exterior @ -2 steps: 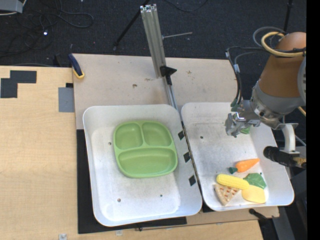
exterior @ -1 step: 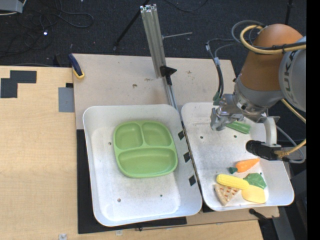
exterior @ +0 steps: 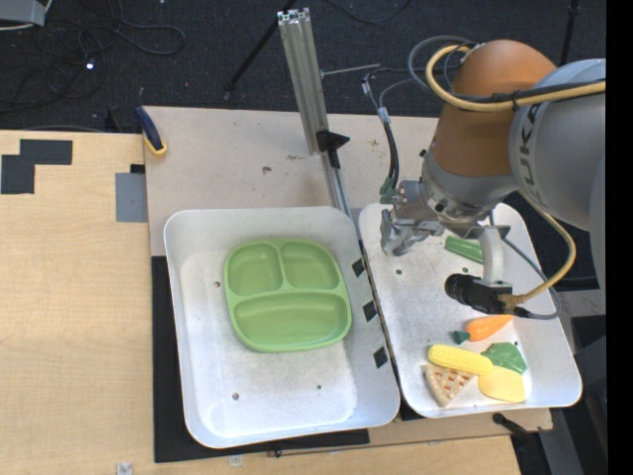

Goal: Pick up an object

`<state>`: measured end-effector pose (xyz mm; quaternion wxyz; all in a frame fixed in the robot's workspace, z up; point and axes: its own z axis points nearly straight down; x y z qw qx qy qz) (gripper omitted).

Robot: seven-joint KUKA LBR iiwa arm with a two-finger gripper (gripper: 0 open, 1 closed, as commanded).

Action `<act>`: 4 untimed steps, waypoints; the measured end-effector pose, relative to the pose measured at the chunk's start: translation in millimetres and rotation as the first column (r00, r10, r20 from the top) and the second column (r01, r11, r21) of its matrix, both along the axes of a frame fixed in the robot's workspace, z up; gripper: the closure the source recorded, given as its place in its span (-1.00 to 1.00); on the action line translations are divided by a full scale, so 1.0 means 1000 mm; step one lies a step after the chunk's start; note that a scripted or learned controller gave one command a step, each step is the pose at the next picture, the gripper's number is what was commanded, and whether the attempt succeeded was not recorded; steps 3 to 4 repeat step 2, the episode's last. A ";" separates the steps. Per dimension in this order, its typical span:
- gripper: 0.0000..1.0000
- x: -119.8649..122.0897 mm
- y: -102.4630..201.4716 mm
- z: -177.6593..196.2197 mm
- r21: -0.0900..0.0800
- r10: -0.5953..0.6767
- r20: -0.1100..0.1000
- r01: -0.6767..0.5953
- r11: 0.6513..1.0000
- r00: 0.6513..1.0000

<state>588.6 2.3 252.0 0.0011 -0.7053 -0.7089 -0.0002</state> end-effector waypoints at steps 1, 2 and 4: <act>1.00 0.009 0.051 -0.019 -0.001 0.000 -0.003 0.000 1.000 1.000; 1.00 0.027 0.100 -0.032 -0.001 0.000 -0.001 0.000 1.000 1.000; 1.00 0.027 0.100 -0.032 -0.001 0.000 -0.001 0.000 1.000 1.000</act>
